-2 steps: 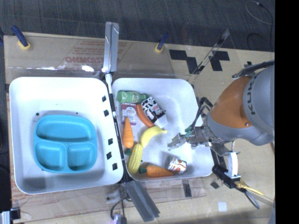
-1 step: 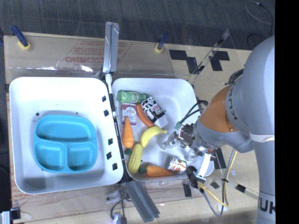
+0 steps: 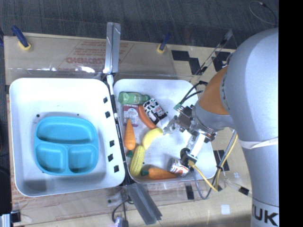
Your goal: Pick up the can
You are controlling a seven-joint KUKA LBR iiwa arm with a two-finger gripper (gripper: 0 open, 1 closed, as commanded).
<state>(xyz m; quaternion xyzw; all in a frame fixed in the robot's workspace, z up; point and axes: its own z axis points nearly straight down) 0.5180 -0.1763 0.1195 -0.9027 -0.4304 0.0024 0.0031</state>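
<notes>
The can is small, with a red and white label and a silvery end. It lies on its side in the right bin, near the front wall, just beside an orange carrot.

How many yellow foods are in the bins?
2, both in the right bin: the banana near its middle, the corn cob below-left of it. The arm may hide others.

One camera sits fixed above the worktop and looks down at a slant from moderate height. It takes in the near bin beneath the gripper, the far bin beyond it, and the arm behind the gripper.
</notes>
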